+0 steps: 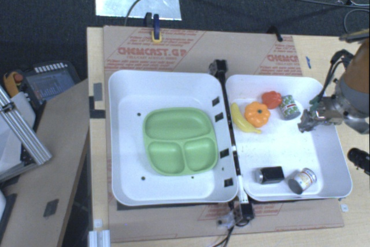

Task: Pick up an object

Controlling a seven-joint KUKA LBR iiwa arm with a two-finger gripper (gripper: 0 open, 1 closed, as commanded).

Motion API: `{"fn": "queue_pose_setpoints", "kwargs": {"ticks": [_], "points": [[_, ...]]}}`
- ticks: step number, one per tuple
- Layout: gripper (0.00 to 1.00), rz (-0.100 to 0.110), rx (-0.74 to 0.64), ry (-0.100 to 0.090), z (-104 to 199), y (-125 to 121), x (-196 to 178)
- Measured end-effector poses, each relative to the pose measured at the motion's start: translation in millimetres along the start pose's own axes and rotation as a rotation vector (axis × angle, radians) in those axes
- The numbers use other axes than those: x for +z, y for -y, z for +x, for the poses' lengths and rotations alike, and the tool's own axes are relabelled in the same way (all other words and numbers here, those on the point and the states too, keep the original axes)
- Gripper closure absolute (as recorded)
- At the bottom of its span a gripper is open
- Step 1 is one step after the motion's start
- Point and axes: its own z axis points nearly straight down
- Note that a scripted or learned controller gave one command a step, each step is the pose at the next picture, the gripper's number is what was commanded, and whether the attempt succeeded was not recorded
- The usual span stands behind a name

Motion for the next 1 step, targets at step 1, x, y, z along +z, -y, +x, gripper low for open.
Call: {"fn": "queue_pose_setpoints", "kwargs": {"ticks": [1], "points": [[1.00,0.000,-0.001,0.000,-0.6,-2.1,-54.0]]}}
